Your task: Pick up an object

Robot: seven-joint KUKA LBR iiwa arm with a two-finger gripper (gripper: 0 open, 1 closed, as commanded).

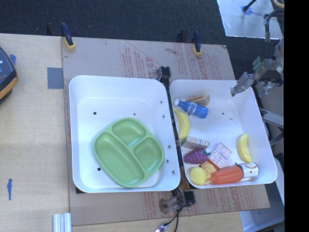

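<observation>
The right bin [251, 111] holds several small items. A blue bottle [192, 108] lies near its back left, with a tan piece [201, 99] just behind it. A long banana [183, 124] rests along the left wall and a small banana [244, 148] sits at the right. At the front lie purple grapes [195, 155], a yellow lemon [197, 176], an orange bottle [231, 174] and a red-and-white packet [221, 153]. My gripper [240, 87] hangs over the bin's back right corner, above and apart from all the items.
The left bin [82, 129] holds a green divided plate [128, 151]. Both bins stand on a cardboard sheet [120, 57] clamped to the wooden bench. A dark device [6, 74] lies at the far left edge.
</observation>
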